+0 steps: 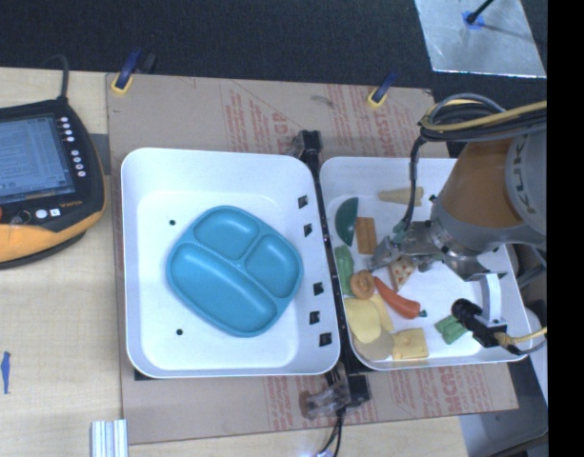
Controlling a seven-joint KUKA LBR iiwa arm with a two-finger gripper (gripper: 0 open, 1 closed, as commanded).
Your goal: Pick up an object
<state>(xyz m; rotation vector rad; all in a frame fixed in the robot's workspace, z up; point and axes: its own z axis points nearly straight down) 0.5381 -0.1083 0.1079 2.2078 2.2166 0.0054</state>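
Observation:
The right bin [420, 170] holds several toy foods: a dark green leaf [346, 219], an orange-brown block [366, 234], a green pod [344, 261], a tan wedge [399, 196], a brown ring [362, 285], a red chili [398, 301], pale yellow pieces [364, 320], a yellow cheese block [410, 344] and a small green piece [450, 328]. My gripper [399, 253] hangs low over the bin's middle, just above a speckled tan piece [402, 275]. The arm's grey and orange wrist [477, 198] hides the bin's right part.
The left bin [144, 174] carries a blue divided plate [235, 269]. A teach pendant [39, 184] lies on the bench at far left. Black clips [311, 144] join the bins along their shared wall. A black cable end [473, 320] hangs near the right bin's front corner.

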